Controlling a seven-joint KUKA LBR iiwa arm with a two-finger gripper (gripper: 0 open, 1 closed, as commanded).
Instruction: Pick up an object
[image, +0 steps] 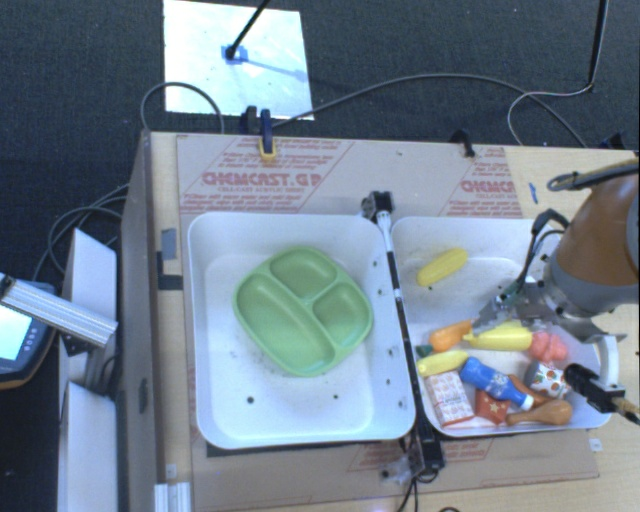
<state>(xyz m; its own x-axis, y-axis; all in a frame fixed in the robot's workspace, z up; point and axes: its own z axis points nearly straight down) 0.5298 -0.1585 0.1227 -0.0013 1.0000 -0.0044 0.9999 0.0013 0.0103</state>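
My gripper (497, 315) hangs low over the middle of the right bin (480, 245), with the grey wrist and orange band behind it to the right. Its tip is right above a yellow banana-like toy (507, 339) and next to an orange carrot (451, 334). Around it lie a pink toy (549, 346), a blue bottle (496, 380), a second yellow piece (441, 362), a white and red box (452, 398), a small can (546, 378) and a brown drumstick (541, 412). A yellow corn-shaped toy (441, 266) lies apart at the bin's back.
The left bin (215, 400) holds a green divided plate (303, 310). A black ridge (397, 300) separates the two bins. Cables run across the cardboard behind the bins. A grey device (45, 315) sits off the bench at the far left.
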